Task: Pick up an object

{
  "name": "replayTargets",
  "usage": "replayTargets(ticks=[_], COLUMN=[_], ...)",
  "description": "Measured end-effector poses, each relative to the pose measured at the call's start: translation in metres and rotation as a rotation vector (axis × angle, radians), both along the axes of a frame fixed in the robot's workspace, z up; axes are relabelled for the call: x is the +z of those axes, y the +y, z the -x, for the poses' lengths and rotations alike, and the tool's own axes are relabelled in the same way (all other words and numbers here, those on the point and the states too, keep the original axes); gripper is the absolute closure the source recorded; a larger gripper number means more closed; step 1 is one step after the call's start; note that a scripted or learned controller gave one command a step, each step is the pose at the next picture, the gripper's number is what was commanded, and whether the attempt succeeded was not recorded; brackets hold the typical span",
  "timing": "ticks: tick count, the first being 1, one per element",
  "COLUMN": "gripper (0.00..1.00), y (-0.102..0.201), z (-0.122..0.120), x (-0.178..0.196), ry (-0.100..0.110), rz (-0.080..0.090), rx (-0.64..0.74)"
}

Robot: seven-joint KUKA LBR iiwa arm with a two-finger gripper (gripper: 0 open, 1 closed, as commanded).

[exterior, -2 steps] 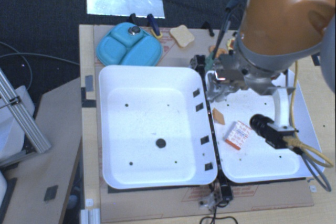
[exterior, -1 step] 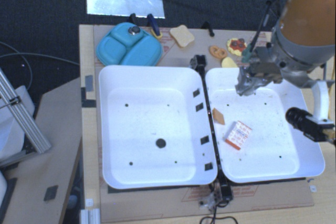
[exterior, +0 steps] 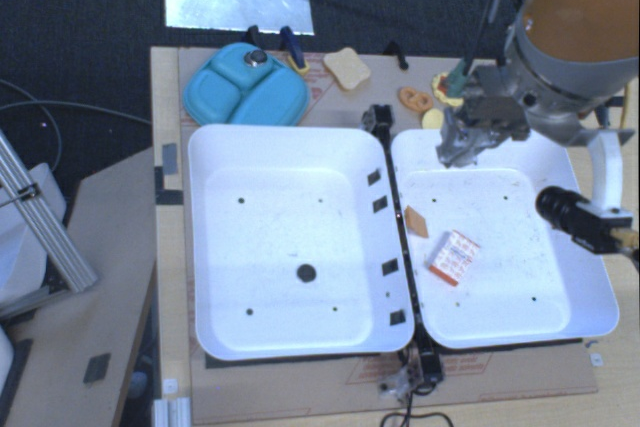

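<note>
A small dark disc (exterior: 306,272) is seen in the left bin (exterior: 215,165). In the right bin (exterior: 590,310) an orange wedge (exterior: 416,222) and a red-and-white packet (exterior: 454,257) lie near each other. The gripper (exterior: 462,151) is poised above the far rim; its jaw state cannot be told. The approach is judged unfinished: a descent toward the packet is called for.

Bright, even overhead light; soft focus, faint shadows.

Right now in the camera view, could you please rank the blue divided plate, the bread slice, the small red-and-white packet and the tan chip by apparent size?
Largest to smallest, as they look:
1. blue divided plate
2. red-and-white packet and bread slice, which look too alike to rank
3. tan chip
</note>
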State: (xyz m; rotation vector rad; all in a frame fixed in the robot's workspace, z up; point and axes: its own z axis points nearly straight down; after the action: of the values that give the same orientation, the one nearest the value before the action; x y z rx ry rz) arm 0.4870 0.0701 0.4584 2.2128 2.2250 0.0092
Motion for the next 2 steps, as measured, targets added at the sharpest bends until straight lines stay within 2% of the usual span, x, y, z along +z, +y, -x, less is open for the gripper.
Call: replayTargets(ticks=[1, 2], gripper=[1.00, 1.00], y=[-0.046, 0.019], z=[0.000, 0.001], x=[-0.020, -0.136], ry=[0.005, 0.015], rz=[0.002, 0.002], rx=[-0.009, 0.003])
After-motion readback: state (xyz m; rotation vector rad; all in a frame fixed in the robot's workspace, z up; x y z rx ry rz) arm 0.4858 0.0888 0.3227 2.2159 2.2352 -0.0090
